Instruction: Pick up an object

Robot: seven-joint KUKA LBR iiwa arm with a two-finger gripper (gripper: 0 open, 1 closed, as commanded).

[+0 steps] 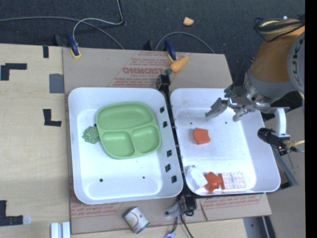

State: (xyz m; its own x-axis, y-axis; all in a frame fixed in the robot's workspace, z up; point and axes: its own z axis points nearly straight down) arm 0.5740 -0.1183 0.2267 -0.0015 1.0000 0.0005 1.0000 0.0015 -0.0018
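A small can (134, 219) lies on its side just below the left bin. A toy carrot (177, 63) sits on the cardboard (143, 68) above the bins, w/ an orange bit (188, 21) on the dark floor farther up. Blue clamps (74, 47) hold the cardboard's top edge.

We count two shallow white bins: the left bin (81, 177) at centre-left of the frame and the right bin (262, 175) at centre-right. We count one green divided plate (129, 129), with three compartments, in the left bin, and one small green speckled object (90, 134) at its left edge. In the right bin we count two orange-red pieces: one block (201, 136) mid-bin and one piece (213, 181) at lower centre, plus one red-printed white packet (234, 180). Outside the bins we count one toy carrot (177, 63), one small orange scrap (188, 21), one can (135, 219), and two blue clamps (73, 45) (170, 49).
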